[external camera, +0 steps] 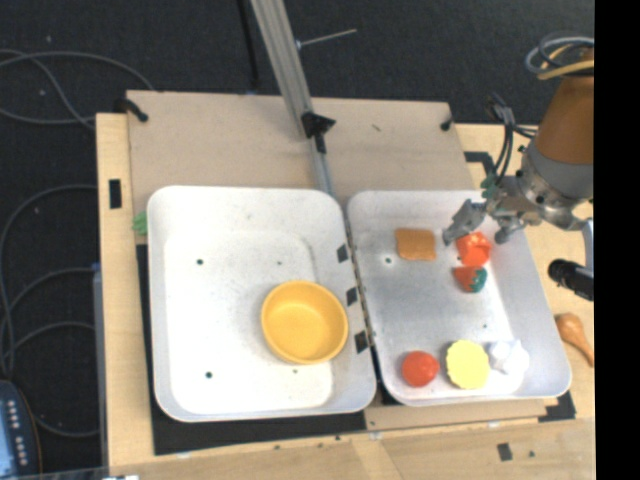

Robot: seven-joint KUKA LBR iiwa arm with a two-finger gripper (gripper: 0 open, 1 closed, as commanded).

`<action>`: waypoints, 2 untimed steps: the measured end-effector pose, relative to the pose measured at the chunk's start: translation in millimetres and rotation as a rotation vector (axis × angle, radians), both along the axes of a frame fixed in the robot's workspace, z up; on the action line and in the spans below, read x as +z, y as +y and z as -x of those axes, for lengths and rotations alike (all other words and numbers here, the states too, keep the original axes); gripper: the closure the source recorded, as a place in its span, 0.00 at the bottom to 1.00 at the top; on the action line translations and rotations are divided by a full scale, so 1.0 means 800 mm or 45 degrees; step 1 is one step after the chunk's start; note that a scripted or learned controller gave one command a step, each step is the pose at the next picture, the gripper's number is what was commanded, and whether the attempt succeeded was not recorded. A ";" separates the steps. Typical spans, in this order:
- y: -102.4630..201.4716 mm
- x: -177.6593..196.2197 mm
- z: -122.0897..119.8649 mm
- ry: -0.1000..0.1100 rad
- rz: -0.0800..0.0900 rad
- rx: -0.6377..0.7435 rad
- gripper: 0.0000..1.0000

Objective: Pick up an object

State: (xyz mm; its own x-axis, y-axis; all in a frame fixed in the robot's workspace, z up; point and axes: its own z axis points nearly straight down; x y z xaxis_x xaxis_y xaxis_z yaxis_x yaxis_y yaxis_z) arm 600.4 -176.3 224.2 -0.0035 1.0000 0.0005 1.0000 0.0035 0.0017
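Observation:
My gripper [487, 226] hangs over the back right of the right bin [430, 303], its two grey fingers [463, 220] spread open. Just below and between them lies an orange-red object [474, 249]; I cannot tell whether the fingers touch it. A small red and teal object [470, 278] sits right in front of that one. A tan square piece [415, 244] lies to the left of the gripper. Along the bin's front edge are a red ball [420, 368], a yellow round object [467, 364] and a white crumpled thing [508, 356].
A yellow bowl [304, 321] stands in the left bin [200, 268], near its front right. A metal pole [290, 68] rises slantwise behind the bins. An orange object [572, 333] lies on the bench right of the right bin.

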 end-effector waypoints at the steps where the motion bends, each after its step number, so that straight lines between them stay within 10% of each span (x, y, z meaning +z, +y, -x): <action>1: 0.000 0.000 0.000 0.000 0.000 0.000 0.00; 2: 0.002 -0.059 0.011 0.007 0.004 -0.005 0.00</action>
State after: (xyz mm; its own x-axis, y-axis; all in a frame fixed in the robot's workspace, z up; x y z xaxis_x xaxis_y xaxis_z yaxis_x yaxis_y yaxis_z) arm 591.4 -174.7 176.8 0.0007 1.0000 -0.0028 1.0000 -0.0007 -0.0036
